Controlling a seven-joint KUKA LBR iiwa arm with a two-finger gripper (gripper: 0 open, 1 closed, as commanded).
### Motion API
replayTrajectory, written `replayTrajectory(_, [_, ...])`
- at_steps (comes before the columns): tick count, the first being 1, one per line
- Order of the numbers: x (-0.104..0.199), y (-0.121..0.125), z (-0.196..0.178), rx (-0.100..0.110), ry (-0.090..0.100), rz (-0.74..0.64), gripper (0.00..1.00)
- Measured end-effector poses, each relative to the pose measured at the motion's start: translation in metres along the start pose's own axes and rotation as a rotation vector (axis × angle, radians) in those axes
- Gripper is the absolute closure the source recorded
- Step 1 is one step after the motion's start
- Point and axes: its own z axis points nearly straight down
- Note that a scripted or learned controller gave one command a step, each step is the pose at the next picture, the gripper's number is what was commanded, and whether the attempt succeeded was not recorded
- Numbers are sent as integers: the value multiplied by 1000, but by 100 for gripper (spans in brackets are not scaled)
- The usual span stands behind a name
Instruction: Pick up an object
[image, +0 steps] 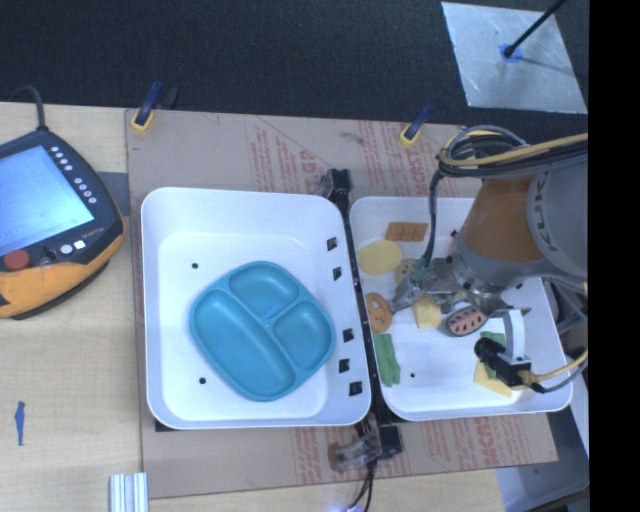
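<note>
Jaws (412, 288) low in right bin (455, 400) beside yellow block (428, 314); grip state unclear.

Left bin (160, 300): divided plate (262, 329) inside. Right bin (470, 405): food pieces (380, 258). Handheld screen (50, 225) on bench, left of both.

Pale wooden bench (70, 380) under brown cardboard sheet (240, 150), dark carpeted floor (250, 45) beyond.
</note>
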Motion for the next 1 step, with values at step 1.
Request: replayTrajectory(1, [-1, 3, -11, -4, -1, -3, 100])
